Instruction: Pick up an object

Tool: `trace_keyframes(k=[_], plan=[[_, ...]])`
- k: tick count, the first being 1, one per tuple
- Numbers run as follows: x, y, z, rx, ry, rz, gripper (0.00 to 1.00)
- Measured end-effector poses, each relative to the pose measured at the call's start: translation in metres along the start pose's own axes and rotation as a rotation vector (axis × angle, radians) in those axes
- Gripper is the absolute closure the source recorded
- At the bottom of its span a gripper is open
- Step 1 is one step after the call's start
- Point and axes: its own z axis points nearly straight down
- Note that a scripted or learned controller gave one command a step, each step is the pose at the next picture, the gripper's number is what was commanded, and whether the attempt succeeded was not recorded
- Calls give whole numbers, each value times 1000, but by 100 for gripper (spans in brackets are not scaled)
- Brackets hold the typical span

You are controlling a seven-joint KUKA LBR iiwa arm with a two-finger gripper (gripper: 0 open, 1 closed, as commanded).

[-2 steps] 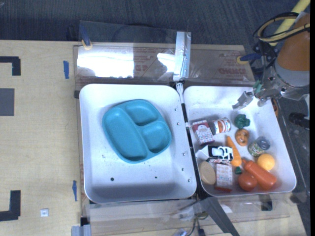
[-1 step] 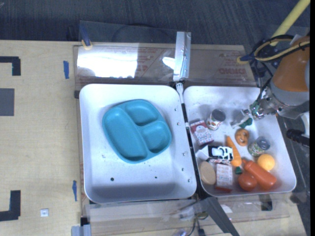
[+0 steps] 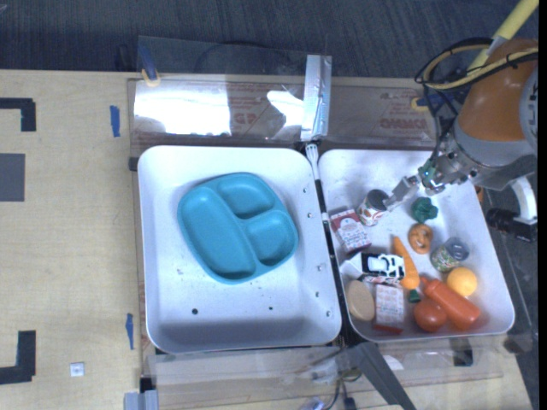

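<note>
Bright, even overhead light; strong glare on the clear panel [image 3: 226, 109] behind the bins; slightly soft focus.

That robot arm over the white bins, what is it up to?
The arm reaches in from the right, its gripper low over the right bin, close to a small can-like object. That bin holds a jumble of toy food, including a carrot, an orange and a lemon. The left bin holds a blue divided plate. It appears to be trying to pick something up; nothing is visibly held yet.
</note>
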Motion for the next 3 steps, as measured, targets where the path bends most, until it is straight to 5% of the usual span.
trace_keyframes(k=[2,3], plan=[[-69,0,64,0,13,71,0],[-71,1,52,-4,2,70,100]])
